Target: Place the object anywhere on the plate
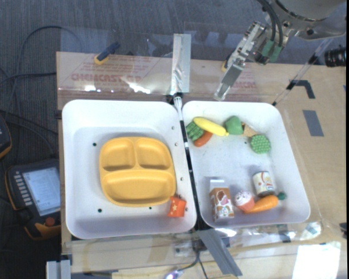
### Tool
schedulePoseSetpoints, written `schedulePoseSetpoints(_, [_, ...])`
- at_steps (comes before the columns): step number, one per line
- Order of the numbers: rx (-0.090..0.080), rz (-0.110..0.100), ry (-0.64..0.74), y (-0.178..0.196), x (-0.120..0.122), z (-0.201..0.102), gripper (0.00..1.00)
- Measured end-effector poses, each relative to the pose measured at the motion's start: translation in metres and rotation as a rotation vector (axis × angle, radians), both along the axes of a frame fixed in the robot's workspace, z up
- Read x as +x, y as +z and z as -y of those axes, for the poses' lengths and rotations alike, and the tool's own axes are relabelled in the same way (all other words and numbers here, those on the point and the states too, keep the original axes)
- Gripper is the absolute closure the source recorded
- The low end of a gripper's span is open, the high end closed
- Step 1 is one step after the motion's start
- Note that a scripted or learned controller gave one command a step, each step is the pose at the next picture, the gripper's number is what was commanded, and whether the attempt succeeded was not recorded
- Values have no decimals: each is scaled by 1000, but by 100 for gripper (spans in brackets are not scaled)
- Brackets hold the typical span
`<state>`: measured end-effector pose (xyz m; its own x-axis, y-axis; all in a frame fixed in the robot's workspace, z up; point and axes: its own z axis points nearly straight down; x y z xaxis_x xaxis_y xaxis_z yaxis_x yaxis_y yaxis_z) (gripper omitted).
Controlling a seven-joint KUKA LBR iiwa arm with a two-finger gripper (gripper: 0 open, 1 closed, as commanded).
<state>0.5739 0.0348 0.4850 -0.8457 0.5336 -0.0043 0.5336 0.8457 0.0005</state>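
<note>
A yellow three-compartment plate (138,170) lies in the left bin (81,127). A small orange block (176,207) rests on the bin floor just off the plate's front right corner, not on the plate. My gripper (223,92) hangs above the back edge of the right bin (285,156), slanting down to the left. Nothing shows in it. Toy foods lie in the right bin: a yellow banana (209,127), a green pepper (234,124), a green bumpy ball (260,144), a small can (263,183), a carton (220,204) and a carrot (262,203).
A green leafy toy (193,131) and a red-orange piece (203,139) lie against the divider between the bins. A pink-and-white toy (243,200) sits beside the carrot. Handheld devices (35,190) and cables lie on the floor at left.
</note>
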Motion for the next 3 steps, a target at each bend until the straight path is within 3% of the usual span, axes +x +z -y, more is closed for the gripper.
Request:
schedulePoseSetpoints(1, [1,-4,-25,-133,-61,-52,0])
schedulePoseSetpoints(2, [0,0,47,-2,0,-20,0])
schedulePoseSetpoints(3, [0,-2,263,-96,-31,-3,0])
